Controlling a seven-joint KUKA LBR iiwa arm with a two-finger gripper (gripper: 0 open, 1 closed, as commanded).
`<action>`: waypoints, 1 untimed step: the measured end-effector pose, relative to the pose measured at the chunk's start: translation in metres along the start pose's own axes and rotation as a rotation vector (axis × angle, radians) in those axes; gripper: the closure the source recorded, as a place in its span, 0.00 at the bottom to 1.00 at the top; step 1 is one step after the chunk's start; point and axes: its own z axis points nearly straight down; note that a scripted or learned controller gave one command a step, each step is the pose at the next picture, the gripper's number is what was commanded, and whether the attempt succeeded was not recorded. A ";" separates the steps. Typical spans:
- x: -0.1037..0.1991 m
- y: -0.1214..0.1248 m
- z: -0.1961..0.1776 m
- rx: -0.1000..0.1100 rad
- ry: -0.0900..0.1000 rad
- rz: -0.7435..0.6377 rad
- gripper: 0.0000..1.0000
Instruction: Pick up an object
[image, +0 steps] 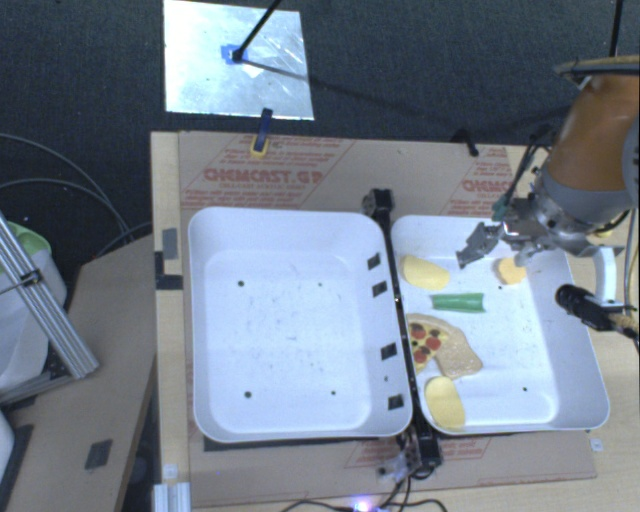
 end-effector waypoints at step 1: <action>0.074 -0.066 0.054 0.010 0.005 -0.007 0.00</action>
